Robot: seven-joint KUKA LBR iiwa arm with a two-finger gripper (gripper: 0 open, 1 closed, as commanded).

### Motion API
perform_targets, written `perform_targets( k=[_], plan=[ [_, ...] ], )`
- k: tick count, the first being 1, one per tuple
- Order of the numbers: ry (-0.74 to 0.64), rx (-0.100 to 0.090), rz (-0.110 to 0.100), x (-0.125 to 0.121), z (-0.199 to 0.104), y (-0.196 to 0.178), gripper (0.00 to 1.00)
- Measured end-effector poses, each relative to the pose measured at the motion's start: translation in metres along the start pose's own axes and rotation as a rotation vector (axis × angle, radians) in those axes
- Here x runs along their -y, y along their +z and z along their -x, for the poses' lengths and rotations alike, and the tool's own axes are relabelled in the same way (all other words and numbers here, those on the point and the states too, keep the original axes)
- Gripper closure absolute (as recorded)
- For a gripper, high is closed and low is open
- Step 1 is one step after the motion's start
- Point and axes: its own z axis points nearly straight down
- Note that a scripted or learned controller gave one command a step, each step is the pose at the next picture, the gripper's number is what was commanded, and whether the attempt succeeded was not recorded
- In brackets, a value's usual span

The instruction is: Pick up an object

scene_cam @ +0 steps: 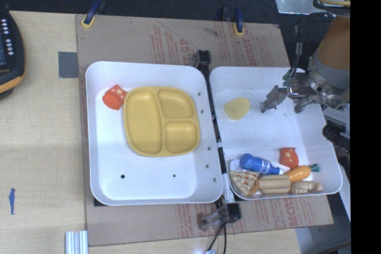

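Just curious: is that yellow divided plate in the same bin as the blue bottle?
No, the yellow plate lies in the left bin, the blue bottle in the right bin.

The gripper (286,99) is hovering over the upper part of the right bin (262,77), its fingers spread apart with nothing between them. A pale yellow piece (237,108) is lying just to its left. Along the bin's lower edge, a blue bottle (260,164), a red piece (289,156), a carrot (299,173) and a pizza slice (244,180) are crowding together. In the left bin (107,181), a yellow divided plate (161,121) is sitting beside an orange-red piece (114,97).
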Motion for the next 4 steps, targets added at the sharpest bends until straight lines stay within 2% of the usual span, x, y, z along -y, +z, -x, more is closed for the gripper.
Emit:
perform_targets(
  k=[1,2,3,4],
  plan=[
    [0.006,0.002,-0.005,0.029,0.056,0.045,0.0],
    [0.001,-0.003,-0.007,0.063,0.049,0.13,0.0],
    [0.0,0.001,0.0,0.06,0.051,0.116,1.0],
    [0.004,0.003,0.008,0.053,0.079,0.016,1.0]
  ],
)
